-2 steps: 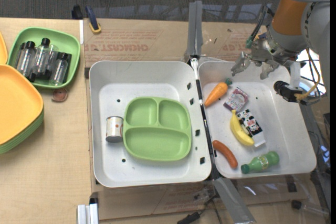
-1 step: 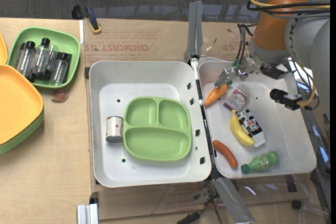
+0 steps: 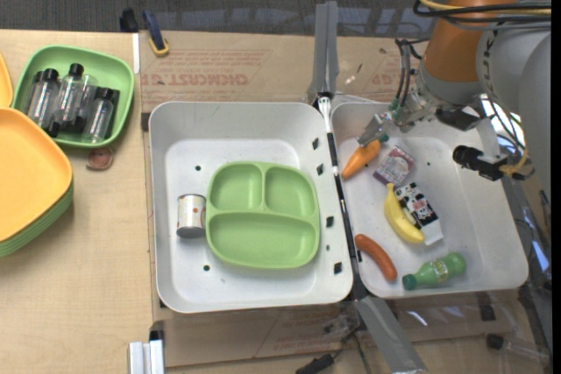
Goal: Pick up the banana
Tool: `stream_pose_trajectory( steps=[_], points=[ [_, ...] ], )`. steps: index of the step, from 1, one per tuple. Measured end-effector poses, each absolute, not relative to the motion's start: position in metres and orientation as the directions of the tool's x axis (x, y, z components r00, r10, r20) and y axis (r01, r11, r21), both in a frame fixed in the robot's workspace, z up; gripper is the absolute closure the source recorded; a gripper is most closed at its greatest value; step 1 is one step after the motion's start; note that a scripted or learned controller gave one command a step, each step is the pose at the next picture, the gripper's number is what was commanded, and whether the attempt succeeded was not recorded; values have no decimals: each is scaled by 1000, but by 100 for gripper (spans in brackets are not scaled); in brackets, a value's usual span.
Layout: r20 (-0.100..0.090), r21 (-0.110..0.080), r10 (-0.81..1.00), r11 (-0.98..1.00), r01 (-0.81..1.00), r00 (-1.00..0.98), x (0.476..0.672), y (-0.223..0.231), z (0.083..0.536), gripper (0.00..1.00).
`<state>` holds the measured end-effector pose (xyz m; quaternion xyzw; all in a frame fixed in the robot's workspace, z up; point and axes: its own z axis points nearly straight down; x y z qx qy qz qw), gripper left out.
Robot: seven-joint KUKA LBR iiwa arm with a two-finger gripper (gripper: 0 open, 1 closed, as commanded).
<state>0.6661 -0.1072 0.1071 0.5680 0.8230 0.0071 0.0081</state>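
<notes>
The one thing I can actually read from here is the red print on the brown cardboard sheet (image 3: 237, 70) lying under the two white bins: along its far edge, just beyond the left bin (image 3: 162, 188), it says "CHEMCAST" in capital letters, upside down from where I stand. A fainter line of red marks sits beside that word, too small to make out. The little can (image 3: 190, 215) near the left bin's left wall carries a label, and the small packet (image 3: 396, 165) in the right bin has printing, but neither can be read.
</notes>
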Motion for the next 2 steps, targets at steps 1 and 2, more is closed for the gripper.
stream_pose_trajectory(
  steps=[1,2],
  points=[
    [-1,2,997,83,997,-83,659,-103,93,0],
    [-2,2,997,83,997,-83,659,-103,102,100]
  ],
)
